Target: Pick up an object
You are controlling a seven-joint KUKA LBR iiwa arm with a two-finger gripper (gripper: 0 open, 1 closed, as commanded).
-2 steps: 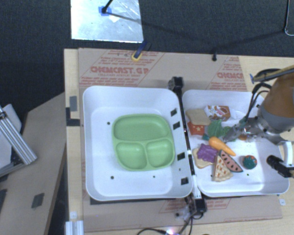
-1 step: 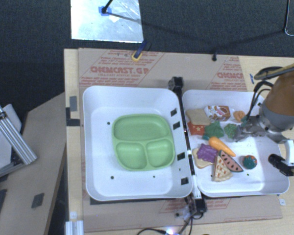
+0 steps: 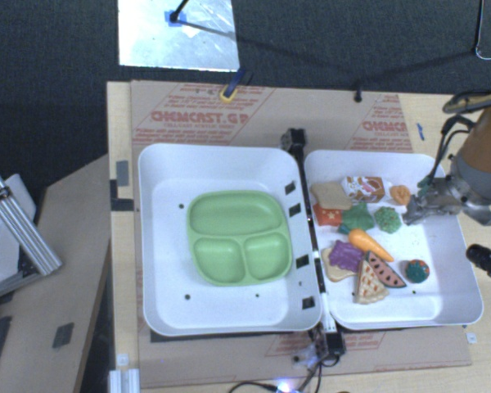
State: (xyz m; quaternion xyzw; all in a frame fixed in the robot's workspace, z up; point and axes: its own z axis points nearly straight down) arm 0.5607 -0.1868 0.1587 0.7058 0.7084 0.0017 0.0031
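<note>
The right bin (image 3: 442,305) holds several toy foods: a tan bread slice (image 3: 331,193), a white packet with a red label (image 3: 365,187), a small orange piece (image 3: 401,194), a red piece (image 3: 327,216), two green pieces (image 3: 358,219) (image 3: 387,219), a carrot (image 3: 368,242), a purple piece (image 3: 344,256), a watermelon slice (image 3: 385,270), a waffle wedge (image 3: 367,287) and a round teal and red piece (image 3: 416,270). My gripper (image 3: 419,210) hangs over the bin's right part, just right of the green pieces and below the small orange piece. Nothing shows between its fingers.
The left bin (image 3: 159,219) carries a green three-compartment plate (image 3: 237,237). A black divider (image 3: 304,228) runs between the bins. Cardboard (image 3: 204,113) lies under both. A shiny sheet (image 3: 180,23) sits at the back. The arm (image 3: 483,162) enters from the right.
</note>
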